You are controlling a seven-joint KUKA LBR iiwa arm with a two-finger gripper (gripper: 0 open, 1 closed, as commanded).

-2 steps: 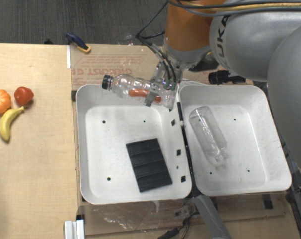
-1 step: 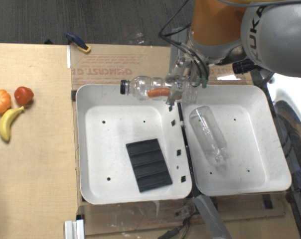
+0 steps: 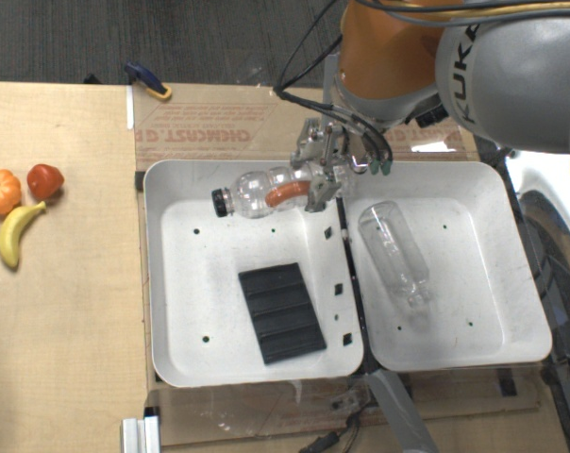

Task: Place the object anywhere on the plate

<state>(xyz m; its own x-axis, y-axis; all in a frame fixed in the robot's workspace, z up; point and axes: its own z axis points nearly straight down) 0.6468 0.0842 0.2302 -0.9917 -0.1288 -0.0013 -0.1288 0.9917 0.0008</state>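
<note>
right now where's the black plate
The black plate lies in the left bin, lower middle, below the clear bottle.

The grey arm [image 3: 511, 55] reaches in from the right, its gripper [image 3: 325, 173] pointing down.

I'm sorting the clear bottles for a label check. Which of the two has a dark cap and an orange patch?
The bottle in the left bin, lying beside the end effector. The other bottle, in the right bin, is plain clear.
</note>
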